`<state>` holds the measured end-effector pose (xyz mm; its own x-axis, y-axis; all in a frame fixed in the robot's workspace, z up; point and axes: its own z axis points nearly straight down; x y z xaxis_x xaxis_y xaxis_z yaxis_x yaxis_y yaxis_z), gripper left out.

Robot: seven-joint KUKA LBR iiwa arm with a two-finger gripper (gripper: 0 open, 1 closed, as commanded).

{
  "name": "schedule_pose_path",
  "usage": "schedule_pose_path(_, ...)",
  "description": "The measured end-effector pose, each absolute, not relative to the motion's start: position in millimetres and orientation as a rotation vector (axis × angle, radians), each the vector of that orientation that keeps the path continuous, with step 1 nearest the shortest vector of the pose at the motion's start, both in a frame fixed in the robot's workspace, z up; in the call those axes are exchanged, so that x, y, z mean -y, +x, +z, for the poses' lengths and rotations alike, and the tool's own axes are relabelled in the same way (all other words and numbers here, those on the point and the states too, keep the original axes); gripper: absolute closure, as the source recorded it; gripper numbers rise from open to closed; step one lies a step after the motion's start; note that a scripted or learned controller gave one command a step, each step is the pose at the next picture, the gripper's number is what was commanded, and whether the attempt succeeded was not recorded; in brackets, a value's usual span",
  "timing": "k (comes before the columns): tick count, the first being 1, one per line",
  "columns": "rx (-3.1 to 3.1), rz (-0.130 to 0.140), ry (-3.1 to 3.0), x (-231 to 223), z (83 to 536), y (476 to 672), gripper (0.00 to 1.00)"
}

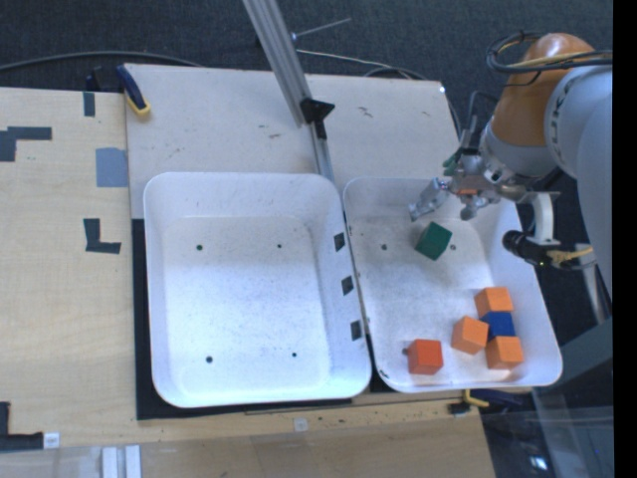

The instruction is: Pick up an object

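Observation:
A dark green cube (434,240) lies in the upper part of the right bin (383,267). My gripper (446,207) hangs just above and behind it, its two fingers spread open, one finger (425,206) reaching out to the left. The cube is not between the fingers. Toward the bin's near right corner sit several small cubes: an orange one (425,356) on its own, and a tight cluster of orange cubes (470,335) around a blue cube (500,324).
The left bin (159,297) stands beside the right one, the two rims touching. A slanted metal rail (284,58) runs from the top edge down to the bins' shared corner. A yellow-and-blue clamp (132,90) lies at the bench's far left.

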<state>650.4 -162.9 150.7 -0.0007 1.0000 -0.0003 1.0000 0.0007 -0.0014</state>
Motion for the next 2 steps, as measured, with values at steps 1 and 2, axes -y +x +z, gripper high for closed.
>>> schedule_pose_path(1, 2.221, 0.004, -2.218, 155.1, 130.5, 653.6, 0.0)
schedule_pose_path(2, 2.218, 0.009, -2.217, 160.8, 88.8, 620.1, 0.0)
